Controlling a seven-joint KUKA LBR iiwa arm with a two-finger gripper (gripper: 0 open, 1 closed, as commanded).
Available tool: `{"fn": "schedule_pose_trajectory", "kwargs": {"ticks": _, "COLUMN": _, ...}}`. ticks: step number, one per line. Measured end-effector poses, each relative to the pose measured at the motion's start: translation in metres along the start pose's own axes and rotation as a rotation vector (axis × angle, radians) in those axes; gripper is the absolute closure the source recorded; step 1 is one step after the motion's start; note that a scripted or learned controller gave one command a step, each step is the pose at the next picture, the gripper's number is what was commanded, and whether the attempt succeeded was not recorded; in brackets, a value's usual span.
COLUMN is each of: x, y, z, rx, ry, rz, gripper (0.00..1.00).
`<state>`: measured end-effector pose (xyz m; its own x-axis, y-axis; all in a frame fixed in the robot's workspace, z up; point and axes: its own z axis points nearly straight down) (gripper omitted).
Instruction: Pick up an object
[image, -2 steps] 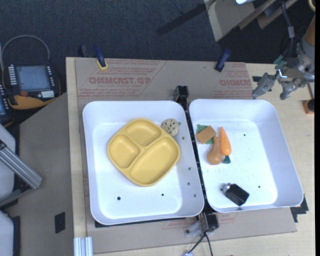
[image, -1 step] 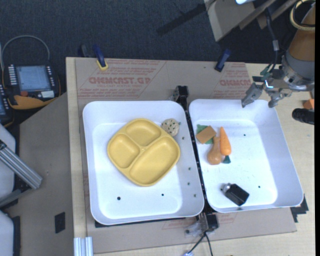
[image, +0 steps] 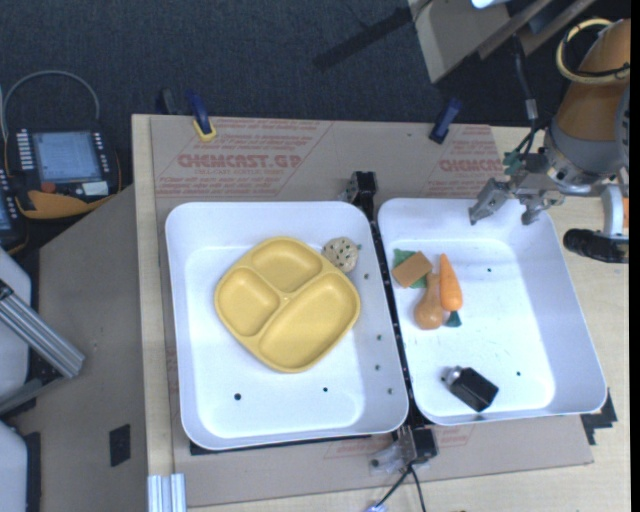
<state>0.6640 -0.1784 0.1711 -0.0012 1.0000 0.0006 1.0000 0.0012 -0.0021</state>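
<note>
End effector (image: 511, 203) hangs apparently open over right bin's (image: 560, 300) far edge.

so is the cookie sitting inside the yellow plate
No, the cookie lies in the left bin, just outside the yellow plate's upper right rim.

You are looking at a robot lab. A robot arm (image: 590, 100) reaches over a work bench (image: 300, 150) with two white bins (image: 190, 300), and a control pad (image: 62, 160) lies nearby.
</note>
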Motion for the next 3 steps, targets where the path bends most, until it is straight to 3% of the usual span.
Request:
{"fn": "schedule_pose_trajectory", "kwargs": {"ticks": 1, "x": 0.002, "y": -0.004, "z": 0.043, "rx": 0.003, "ry": 0.0, "rz": 0.0, "gripper": 0.0}}
{"fn": "schedule_pose_trajectory", "kwargs": {"ticks": 2, "x": 0.001, "y": -0.002, "z": 0.029, "rx": -0.005, "ry": -0.002, "rz": -0.001, "gripper": 1.0}}
{"fn": "schedule_pose_trajectory", "kwargs": {"ticks": 3, "x": 0.003, "y": -0.001, "z": -0.037, "rx": -0.011, "ry": -0.004, "rz": 0.0, "gripper": 1.0}}
